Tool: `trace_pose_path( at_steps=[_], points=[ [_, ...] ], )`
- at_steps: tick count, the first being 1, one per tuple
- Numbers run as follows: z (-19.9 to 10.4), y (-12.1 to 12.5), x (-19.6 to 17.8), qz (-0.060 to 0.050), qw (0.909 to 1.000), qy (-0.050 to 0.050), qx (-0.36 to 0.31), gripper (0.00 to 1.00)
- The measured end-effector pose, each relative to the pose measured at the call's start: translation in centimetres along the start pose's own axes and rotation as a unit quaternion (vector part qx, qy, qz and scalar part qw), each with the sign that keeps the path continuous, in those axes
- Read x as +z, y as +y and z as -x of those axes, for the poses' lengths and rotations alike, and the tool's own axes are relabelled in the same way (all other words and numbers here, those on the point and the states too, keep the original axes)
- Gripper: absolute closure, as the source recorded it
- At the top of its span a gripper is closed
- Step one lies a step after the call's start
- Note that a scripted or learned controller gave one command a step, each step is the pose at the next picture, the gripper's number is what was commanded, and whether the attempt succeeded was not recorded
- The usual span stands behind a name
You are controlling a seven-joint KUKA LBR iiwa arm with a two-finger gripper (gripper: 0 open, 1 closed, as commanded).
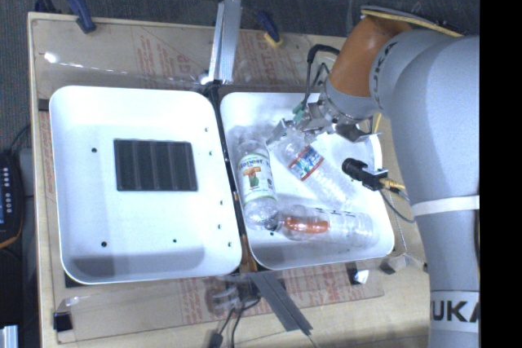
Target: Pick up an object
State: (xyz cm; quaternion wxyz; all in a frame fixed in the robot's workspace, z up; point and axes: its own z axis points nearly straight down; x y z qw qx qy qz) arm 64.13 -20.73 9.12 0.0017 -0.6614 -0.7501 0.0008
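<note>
Here, the gripper (pixel 295 123) reaches into the right bin (pixel 371 244), touching a red-labelled bottle (pixel 312 167); its grip cannot be told. Two other bottles lie nearby.

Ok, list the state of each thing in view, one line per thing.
Green-label bottle: lying flat in the right bin, along its left wall.
Red-and-blue-label bottle: lying flat, slanted across the right bin's middle.
Orange-label bottle: lying flat along the right bin's near wall.
Gripper: low over the right bin's far end, at the slanted bottle's tip.
Right bin: holds three bottles.
Left bin: dark ribbed rectangle showing on its floor.
</note>
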Motion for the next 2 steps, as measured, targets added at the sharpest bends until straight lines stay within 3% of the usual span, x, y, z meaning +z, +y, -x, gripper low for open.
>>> trace_pose_path(
  at_steps=[1, 2],
  points=[
    [-0.4, -4.8, -0.1, 0.001, 0.9997, 0.0, -0.025, 0.0],
    [-0.4, -4.6, -1.3, 0.002, 0.9996, -0.002, -0.028, 1.0]
  ],
)
